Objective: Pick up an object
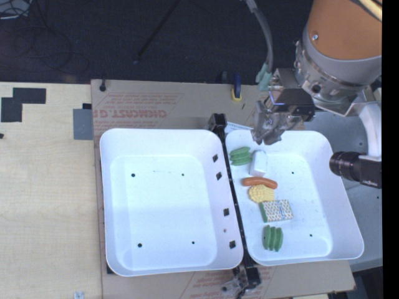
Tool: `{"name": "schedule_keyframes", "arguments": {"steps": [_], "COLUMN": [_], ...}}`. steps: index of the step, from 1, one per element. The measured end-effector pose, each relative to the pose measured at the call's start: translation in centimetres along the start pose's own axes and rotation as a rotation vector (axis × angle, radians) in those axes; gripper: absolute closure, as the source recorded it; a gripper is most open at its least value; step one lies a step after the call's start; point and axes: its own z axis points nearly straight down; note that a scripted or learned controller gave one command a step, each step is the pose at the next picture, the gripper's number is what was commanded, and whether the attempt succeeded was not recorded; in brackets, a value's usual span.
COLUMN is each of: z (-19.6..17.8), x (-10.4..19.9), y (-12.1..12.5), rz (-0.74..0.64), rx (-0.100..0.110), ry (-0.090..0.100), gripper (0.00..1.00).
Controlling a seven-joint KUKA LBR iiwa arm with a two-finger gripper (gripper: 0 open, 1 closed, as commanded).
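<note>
We note the arm (340, 36) entering from the right of the camera view, grey with its orange band uppermost, and the end effector (269, 136) hanging over the back rim of the right bin (340, 226), near that bin's far left corner. Whether it stands apart or together we cannot tell: the tip is dark and too small to resolve, and nothing is seen gripped in it. The two white bins sit side by side on the worktop (43, 198), the left bin (115, 198) showing bare floor with a few dark dots. All the objects lie in the right bin, grouped along its left side. Nearest the end effector are a green ribbed piece (239, 156) and, just beside it on the right, a small white block (259, 162); both lie just below the tip in the view, but contact cannot be judged. Below them lies an orange-red carrot-like piece (260, 182), and touching it from below a yellow piece (261, 194). Next comes a flat speckled packet (276, 211) with a green edge, tilted, touching the yellow piece. Nearest the front of the bin lies a green pod-like piece (272, 238), apart from the packet. A grey cable (265, 30) runs down from above to the wrist area.
</note>
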Motion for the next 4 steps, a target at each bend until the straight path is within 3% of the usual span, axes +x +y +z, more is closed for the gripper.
{"name": "schedule_keyframes", "arguments": {"steps": [4], "z": [-3.7], "x": [0.2], "y": [0.1], "rz": [-0.024], "rx": [0.016], "ry": [-0.001], "gripper": [1.0]}}
